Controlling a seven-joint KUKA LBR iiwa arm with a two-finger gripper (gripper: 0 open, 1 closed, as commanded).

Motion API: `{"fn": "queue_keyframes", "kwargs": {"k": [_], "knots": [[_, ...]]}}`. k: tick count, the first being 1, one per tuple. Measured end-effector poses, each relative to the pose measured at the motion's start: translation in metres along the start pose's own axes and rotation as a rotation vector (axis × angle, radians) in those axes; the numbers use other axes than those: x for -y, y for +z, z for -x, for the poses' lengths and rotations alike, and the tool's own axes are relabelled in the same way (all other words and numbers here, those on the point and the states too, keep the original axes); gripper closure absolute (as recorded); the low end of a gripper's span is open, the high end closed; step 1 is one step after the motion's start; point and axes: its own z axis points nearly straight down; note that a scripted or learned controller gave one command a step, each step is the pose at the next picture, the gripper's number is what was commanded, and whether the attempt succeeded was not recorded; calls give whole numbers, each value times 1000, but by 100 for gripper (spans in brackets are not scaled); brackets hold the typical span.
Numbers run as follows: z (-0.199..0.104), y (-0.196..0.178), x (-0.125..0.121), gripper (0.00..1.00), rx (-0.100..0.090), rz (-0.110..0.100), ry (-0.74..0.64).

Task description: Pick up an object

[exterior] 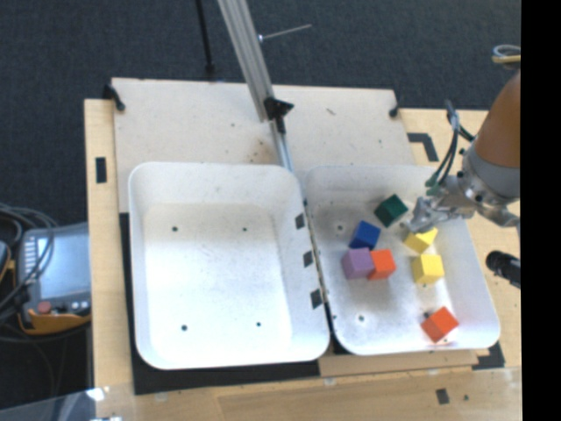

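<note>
Nothing lifted yet, by the look of it: every block resting on the floor of its bin, the pick itself left to do. At far left of the frame, a grey box with cables [48, 274] beside the bench, well clear of the work. Next, the left bin [145, 191], nothing in it to grasp. From top centre, a slanted metal rail [250, 46] running down to the gap between the two bins, apart from the blocks. Then the right bin [337, 182] with all the candidates: purple block [357, 262] touching orange block [381, 264], blue block [366, 234] just above them, green block [391, 209] higher still, upper yellow block [421, 240] and lower yellow block [428, 268] close together, a second orange block [440, 323] alone near the bottom right corner. At right, the gripper [422, 217] low over the bin, just above the upper yellow block and just right of the green one; jaw state not readable here, and no block seen between them. Likely hazard: the tight cluster, neighbours easily nudged during a close.
</note>
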Motion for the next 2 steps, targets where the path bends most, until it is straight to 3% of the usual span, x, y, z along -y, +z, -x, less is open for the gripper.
{"fn": "queue_keyframes", "kwargs": {"k": [2], "knots": [[-95, -5, 14, 100, -2, -6, -2]]}}
